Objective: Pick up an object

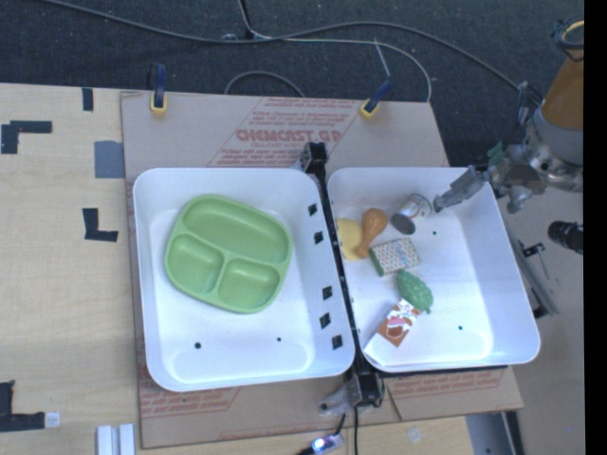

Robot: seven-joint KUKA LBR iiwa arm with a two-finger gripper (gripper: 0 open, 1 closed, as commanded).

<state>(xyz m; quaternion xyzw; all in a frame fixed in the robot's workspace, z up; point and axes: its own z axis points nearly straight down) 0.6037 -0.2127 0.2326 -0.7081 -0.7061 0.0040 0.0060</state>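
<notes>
The right bin (493,254) holds several small items. A silver can (411,211) lies near the back. Beside it are an orange-brown drumstick-like piece (373,223) and a yellow piece (349,239). A patterned green-edged packet (395,254), a green leafy toy (414,290) and a red and white carton (399,323) lie toward the front. My gripper (462,191) hangs over the bin's back right corner, just right of the can and not touching it. Nothing shows in its grasp.
A green divided plate (228,254) lies in the left bin (156,349). A black divider (332,273) runs between the bins. Cables cross the dark floor behind the bench. The right bin's right half is bare white.
</notes>
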